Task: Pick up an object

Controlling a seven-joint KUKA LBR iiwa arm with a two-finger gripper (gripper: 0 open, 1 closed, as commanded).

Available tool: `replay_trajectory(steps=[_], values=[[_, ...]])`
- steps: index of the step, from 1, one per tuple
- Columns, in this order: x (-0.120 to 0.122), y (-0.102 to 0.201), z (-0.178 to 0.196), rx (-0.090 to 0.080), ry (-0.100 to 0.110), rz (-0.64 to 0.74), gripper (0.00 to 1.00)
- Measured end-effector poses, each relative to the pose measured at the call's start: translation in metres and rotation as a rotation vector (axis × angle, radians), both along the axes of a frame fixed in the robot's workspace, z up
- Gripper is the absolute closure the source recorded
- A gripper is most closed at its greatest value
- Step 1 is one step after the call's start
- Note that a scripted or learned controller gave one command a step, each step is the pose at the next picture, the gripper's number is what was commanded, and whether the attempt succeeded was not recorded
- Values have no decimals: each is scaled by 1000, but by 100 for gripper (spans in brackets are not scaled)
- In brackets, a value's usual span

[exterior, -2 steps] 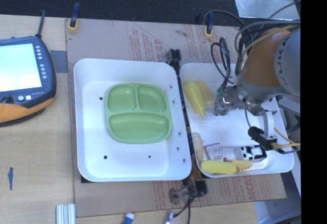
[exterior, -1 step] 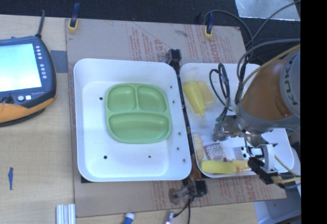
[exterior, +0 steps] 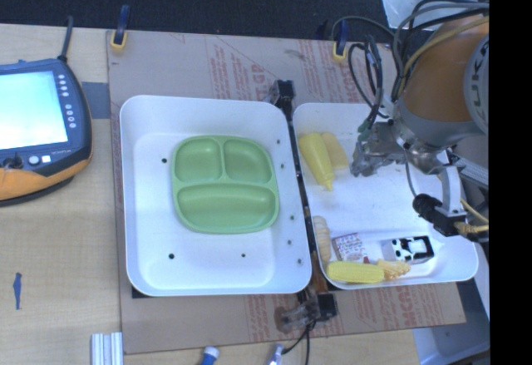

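Since your gripper (exterior: 370, 157) hangs low over the right bin (exterior: 378, 205), note the corn (exterior: 317, 157) lies just to its left, long axis running near to far. You cannot tell from here how the tool is set.

Left bin (exterior: 141, 189): divided plate (exterior: 224, 184) lies in its middle.
Right bin (exterior: 366, 205): corn cobs (exterior: 320, 157) at the back left; gripper (exterior: 371, 157) just right of them; small items along the front edge.
Tablet (exterior: 37, 126): left of both bins.
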State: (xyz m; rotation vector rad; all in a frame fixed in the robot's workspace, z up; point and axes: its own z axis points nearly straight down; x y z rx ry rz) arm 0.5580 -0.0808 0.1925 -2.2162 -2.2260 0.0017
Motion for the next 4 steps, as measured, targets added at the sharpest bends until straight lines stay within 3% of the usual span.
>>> replay_trajectory(steps=[1, 2, 3, 4], values=[[0, 0, 0, 0, 1, 0, 0], [23, -24, -92, -1, 4, 0, 0], [75, -25, -101, 1, 2, -2, 0], [98, -15, -101, 1, 1, -1, 0]])
